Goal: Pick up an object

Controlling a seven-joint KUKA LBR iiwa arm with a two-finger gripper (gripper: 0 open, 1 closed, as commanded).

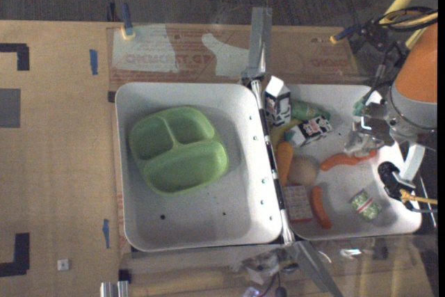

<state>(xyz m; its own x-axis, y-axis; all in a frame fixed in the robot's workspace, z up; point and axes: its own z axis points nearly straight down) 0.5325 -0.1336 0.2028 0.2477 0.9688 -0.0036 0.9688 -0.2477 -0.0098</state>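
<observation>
Camera view: end effector (pixel 363 139), grip state unclear, over orange carrot (pixel 345 161) lying left-right.

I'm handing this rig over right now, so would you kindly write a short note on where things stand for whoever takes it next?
Gripper: low over the right bin, near its right side, at the end of an orange carrot-like piece. Nothing visibly held.
Right bin contents: two small milk cartons, a cow-patterned box, an egg-like ball, a sausage, a green-patterned packet.
Left bin: a green divided plate.
Done: no pick visible yet.
Left: grasp one object and lift it.
</observation>
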